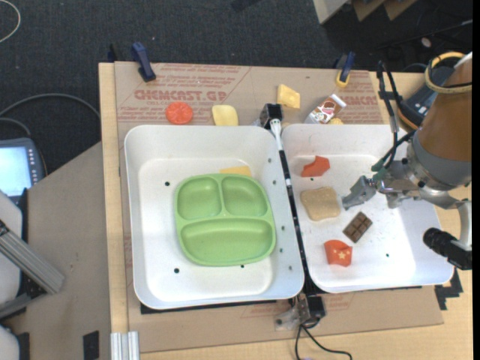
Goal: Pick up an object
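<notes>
Camera view: tool (358, 194) between bread slice (321, 203), chocolate bar (358, 226).

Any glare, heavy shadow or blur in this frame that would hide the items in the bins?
Camera view: lighting is even and soft; the white bins look bright but not blown out; the green tray and chocolate piece are sharp with faint shadows; the gripper is slightly soft, its parts hard to make out.

Right bin: crowded left half, open right half.
Tan slab (321, 203), chocolate bar (358, 226), red pieces (316, 166) (338, 253) cluster near the divider (286, 193); bare floor toward right wall (409, 235). Green tray (223, 220) fills left bin's middle.
</notes>
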Motion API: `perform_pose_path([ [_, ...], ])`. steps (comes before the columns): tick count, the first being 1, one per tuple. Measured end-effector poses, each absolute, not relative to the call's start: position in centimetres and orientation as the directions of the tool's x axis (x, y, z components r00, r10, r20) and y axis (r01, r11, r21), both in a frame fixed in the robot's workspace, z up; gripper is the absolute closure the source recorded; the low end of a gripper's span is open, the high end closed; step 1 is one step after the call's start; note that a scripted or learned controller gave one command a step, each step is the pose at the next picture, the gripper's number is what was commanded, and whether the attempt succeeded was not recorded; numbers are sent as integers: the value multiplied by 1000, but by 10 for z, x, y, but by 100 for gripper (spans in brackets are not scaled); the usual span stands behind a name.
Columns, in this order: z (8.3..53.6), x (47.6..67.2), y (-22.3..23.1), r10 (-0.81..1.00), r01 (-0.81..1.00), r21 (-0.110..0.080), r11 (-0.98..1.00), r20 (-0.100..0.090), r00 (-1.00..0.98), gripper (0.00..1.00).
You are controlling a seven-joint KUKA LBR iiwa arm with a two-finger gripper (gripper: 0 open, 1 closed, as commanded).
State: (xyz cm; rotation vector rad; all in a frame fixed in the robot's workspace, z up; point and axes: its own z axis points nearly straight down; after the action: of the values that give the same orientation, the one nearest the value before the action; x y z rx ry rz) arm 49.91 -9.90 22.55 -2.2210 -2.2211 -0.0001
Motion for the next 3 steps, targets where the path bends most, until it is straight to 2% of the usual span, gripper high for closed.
perform_pose_path([
  [1,157,527,-159,1000,1000,-4,-3,0,3,0],
  [2,80,516,-155,1000,1000,-6,-1,3,1,0],
  [3,95,518,-155,1000,1000,2,-1,-1,1,100],
])
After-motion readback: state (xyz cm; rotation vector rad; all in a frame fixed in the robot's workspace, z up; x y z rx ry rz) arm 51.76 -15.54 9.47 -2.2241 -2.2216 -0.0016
